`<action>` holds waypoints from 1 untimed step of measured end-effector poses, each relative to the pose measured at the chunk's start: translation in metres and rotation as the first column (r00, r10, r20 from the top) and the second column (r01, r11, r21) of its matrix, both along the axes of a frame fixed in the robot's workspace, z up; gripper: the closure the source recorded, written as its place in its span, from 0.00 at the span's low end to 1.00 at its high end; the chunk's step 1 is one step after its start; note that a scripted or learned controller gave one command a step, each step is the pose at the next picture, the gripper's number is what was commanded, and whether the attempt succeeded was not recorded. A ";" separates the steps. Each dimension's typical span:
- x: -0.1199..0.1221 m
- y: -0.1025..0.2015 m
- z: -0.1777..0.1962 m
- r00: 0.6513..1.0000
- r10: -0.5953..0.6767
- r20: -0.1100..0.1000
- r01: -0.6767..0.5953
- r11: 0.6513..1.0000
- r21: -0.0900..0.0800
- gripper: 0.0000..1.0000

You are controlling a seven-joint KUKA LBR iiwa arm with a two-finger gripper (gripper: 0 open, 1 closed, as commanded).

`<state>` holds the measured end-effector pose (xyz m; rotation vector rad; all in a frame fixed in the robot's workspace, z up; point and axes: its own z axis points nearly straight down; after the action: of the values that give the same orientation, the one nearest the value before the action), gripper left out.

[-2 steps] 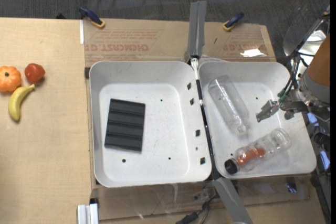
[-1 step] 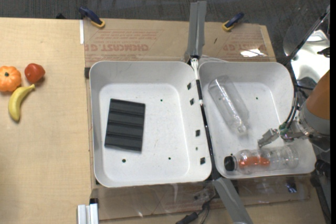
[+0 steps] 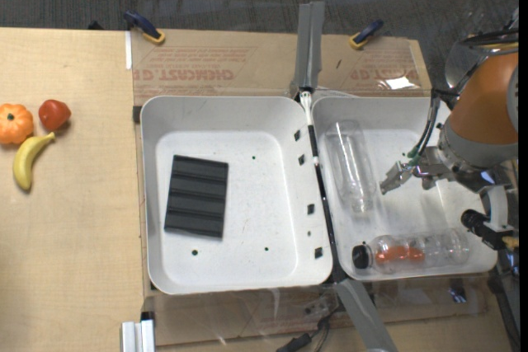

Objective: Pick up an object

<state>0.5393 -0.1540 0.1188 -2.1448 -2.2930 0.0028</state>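
Observation:
A clear plastic bottle (image 3: 347, 166) lies lengthwise in the right bin (image 3: 375, 113), near its left wall. A second clear bottle (image 3: 410, 251) with a black cap and an orange label lies along that bin's front wall. A black ribbed block (image 3: 197, 196) rests in the left bin (image 3: 223, 110). My gripper (image 3: 399, 176) hangs over the middle of the right bin, just right of the upright-lying bottle, at the end of the grey and orange arm (image 3: 483, 115). Nothing shows between its fingers.
On the wooden bench at the far left lie an orange fruit (image 3: 14, 124), a red fruit (image 3: 54, 114) and a banana (image 3: 28, 160). Cardboard (image 3: 214, 66) with clamps sits behind the bins. A grey divider (image 3: 309, 45) runs between them.

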 end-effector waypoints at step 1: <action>-0.033 -0.025 0.043 0.994 0.106 0.001 -0.106 0.994 0.000 0.00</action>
<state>0.5065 -0.1793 0.1614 -2.0212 -2.4038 0.0021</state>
